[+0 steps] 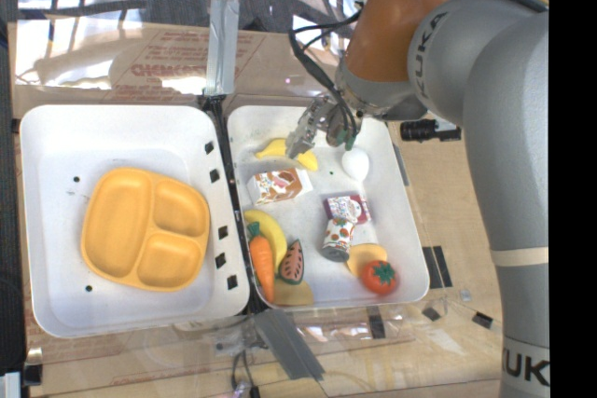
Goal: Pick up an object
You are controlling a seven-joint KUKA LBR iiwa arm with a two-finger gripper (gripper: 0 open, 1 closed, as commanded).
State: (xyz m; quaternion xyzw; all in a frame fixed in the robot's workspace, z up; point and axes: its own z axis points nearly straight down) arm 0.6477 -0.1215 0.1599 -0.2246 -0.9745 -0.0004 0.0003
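The yellow toy piece sits at the right bin's far end, right under the gripper — can't tell its state. I'd drop straight down, clear of the egg.

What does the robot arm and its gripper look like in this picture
The arm is thick, rounded and smooth grey, with a broad orange band above the wrist. Dark KUKA lettering shows on the grey shell beside that band and again near the bottom right corner. Black cables loop around the wrist. The gripper is small, grey metal, with slim fingers.
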